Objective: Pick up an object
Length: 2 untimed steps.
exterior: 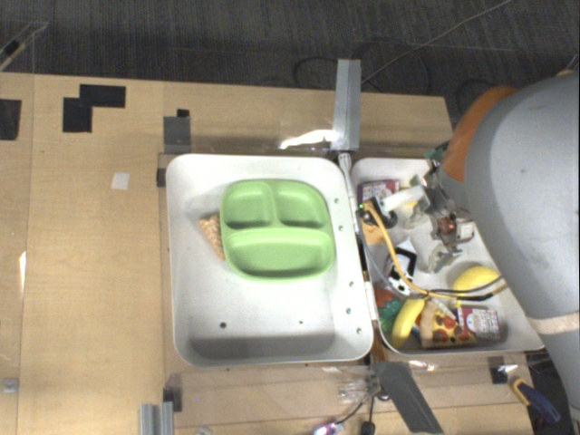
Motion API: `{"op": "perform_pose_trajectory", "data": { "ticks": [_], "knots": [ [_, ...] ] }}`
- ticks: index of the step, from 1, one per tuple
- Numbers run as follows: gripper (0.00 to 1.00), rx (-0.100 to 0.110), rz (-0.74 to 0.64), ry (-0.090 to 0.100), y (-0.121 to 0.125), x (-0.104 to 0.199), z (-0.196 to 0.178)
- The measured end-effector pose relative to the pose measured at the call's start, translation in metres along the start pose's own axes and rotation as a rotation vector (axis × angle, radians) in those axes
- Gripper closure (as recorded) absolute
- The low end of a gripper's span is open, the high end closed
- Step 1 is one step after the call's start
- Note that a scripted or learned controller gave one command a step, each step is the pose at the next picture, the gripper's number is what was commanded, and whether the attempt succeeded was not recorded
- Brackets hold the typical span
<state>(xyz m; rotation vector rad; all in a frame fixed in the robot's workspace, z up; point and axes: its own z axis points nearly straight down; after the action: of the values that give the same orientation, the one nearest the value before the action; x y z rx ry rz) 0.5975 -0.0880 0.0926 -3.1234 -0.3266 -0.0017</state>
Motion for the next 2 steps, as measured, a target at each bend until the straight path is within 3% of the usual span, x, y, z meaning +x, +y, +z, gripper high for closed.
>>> {"op": "perform_pose_trajectory", "data": {
  "ticks": [1, 2],
  "knots": [
    [0.00, 0.000, -0.069, 0.002, 0.014, 0.007, -0.030],
    [0.00, -0.006, -0.100, 0.016, -0.015, -0.082, 0.001]
  ]
}}
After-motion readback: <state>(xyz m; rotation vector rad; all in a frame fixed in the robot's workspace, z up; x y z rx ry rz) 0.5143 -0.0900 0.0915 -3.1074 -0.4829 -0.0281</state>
